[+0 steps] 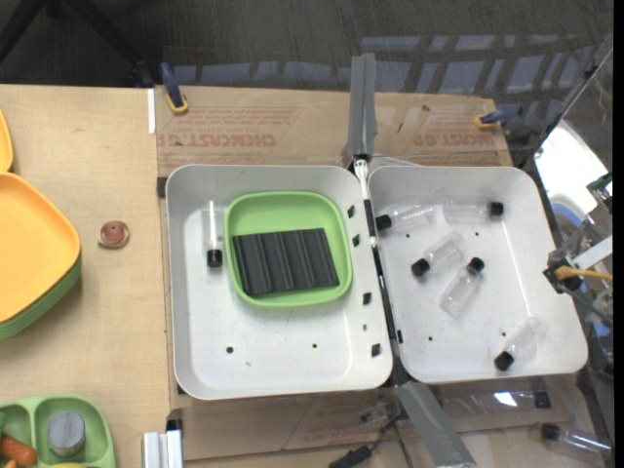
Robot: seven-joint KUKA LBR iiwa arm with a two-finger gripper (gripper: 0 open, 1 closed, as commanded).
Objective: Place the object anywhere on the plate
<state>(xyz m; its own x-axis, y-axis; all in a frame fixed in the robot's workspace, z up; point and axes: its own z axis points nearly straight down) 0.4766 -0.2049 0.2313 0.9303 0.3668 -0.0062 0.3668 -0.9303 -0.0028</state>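
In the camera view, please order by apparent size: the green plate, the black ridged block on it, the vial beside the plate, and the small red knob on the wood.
1. green plate
2. black ridged block
3. vial
4. red knob

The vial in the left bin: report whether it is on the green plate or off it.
Off. The vial lies flat on the left bin floor, beside the green plate's left rim, black cap toward the camera.

At the right edge, perhaps the robot's hardware: dark metal with a yellow-orange cable
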